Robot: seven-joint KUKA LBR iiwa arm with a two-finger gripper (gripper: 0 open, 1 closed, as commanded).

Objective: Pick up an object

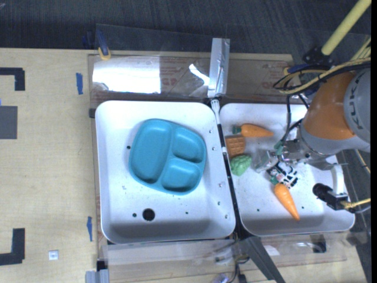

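I see two white bins: the left bin holds a blue divided tray, the right bin toy food. My arm hangs over the right bin, gripper low beside a carrot; I cannot tell its state. I judge the grasp is pending; next, settle onto the carrot.

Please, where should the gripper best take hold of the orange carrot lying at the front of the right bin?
Probably across the thick upper half of the orange toy carrot, coming straight down from above. It lies flat and slanted, tapering toward its tip, with bare bin floor on both long sides for the fingers.
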